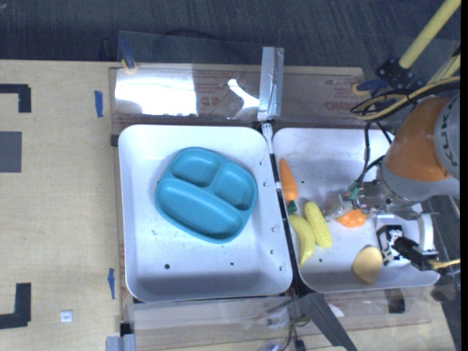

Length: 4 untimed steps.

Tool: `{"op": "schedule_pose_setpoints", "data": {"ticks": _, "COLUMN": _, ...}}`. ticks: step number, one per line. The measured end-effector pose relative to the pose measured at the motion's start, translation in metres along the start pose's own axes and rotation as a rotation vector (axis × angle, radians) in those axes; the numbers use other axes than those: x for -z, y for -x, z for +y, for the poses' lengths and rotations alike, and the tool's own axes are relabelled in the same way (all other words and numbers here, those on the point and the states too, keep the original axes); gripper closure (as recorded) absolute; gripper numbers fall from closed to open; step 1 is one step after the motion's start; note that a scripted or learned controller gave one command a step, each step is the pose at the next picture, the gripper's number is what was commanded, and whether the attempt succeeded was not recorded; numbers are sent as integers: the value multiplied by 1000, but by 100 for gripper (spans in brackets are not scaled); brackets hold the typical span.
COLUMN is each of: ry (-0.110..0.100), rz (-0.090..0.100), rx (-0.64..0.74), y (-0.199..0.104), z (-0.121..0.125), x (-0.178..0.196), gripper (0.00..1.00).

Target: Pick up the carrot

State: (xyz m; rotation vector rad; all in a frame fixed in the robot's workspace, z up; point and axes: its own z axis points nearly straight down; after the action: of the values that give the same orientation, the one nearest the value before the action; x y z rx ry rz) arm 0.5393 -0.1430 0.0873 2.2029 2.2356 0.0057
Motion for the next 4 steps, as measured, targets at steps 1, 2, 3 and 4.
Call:
{"op": "schedule_pose_setpoints", "data": {"ticks": 1, "ry": -1, "rz": 2, "rx": -148, "y": 50, "z": 4, "x": 0, "gripper": 0}}
{"op": "schedule_pose_setpoints", "data": {"ticks": 2, "ry": 2, "rz": 0, "rx": -147, "y": 50, "z": 5, "x": 10, "gripper": 100}}
{"op": "schedule_pose_setpoints", "data": {"ticks": 3, "ry": 1, "rz": 0, "rx": -147, "y": 50, "z": 5, "x": 9, "gripper": 0}}
{"op": "schedule_pose_setpoints", "data": {"ticks": 4, "ry": -1, "rz": -4, "rx": -187, "y": 28, "z": 24, "x": -2, "gripper": 0}}
